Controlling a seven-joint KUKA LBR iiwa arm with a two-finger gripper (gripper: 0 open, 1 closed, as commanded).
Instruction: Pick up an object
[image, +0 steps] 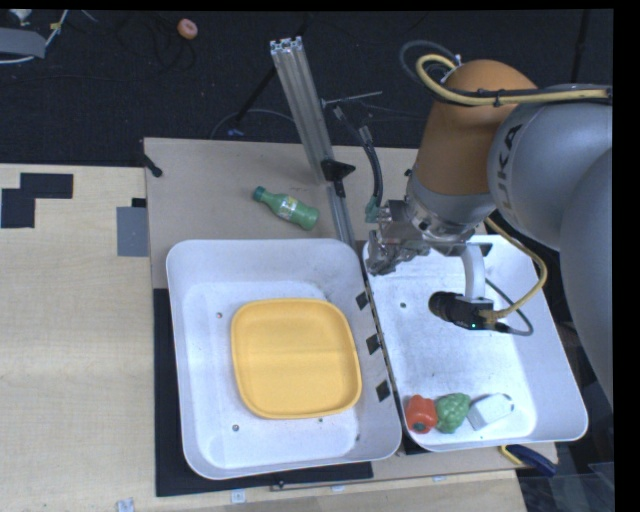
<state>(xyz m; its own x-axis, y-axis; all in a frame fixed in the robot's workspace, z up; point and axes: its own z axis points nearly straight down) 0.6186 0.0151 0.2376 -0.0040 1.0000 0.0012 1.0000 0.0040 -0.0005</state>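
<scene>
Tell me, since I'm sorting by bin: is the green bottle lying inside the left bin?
No, the green bottle lies on the bench beyond the left bin, outside its rim.

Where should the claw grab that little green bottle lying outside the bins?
Probably around the middle of the green bottle, coming straight down from above. It lies flat on its side on the bench, slanted, so the claw's fingers should close across its narrow width rather than along its length.

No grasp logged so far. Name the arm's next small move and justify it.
Probably shift the gripper toward the right bin's near edge. It sits at the far left corner, while the red toy, green toy and white block cluster there.
</scene>
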